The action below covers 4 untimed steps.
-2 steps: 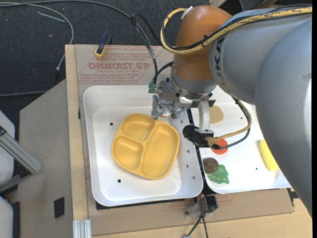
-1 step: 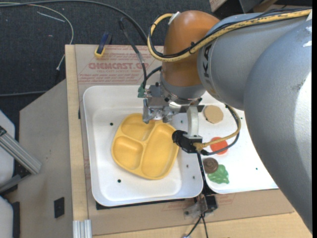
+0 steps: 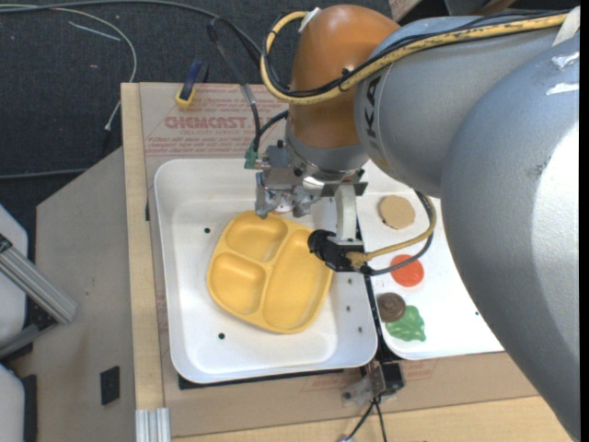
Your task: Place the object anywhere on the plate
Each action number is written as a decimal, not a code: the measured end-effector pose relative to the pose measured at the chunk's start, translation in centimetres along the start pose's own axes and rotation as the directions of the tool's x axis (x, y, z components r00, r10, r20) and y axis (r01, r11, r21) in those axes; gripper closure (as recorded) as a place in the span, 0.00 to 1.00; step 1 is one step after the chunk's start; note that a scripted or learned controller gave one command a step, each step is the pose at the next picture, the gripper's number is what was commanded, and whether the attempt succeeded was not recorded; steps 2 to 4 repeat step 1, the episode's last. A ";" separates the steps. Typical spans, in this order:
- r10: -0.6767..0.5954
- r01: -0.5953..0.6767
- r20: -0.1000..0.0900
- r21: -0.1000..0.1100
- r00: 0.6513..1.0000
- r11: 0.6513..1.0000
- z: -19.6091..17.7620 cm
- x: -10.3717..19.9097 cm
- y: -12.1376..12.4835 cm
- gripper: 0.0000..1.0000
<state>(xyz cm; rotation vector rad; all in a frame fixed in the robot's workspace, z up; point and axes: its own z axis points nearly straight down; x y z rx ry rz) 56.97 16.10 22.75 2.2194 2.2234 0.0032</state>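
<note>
A yellow plate with three compartments lies in the left white bin. My gripper hangs over the plate's far rim, at the upper edge of its top compartment. I see nothing on the plate itself. In the right bin lie a tan round disc, an orange-red piece, a brown round piece and a green piece. The arm's wrist and orange band cover the strip between the two bins.
The big grey arm covers most of the right bin. A cardboard sheet lies under the bins, and a small blue and yellow item sits at its far edge. Cables run over the dark floor behind.
</note>
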 end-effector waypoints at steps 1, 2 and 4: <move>0.001 -0.001 0.001 0.001 1.000 1.000 0.0 -0.1 0.0 0.00; 0.001 -0.001 0.001 0.001 1.000 1.000 0.0 -0.1 0.0 0.00; 0.001 -0.001 0.001 0.001 1.000 1.000 0.0 -0.1 0.0 0.00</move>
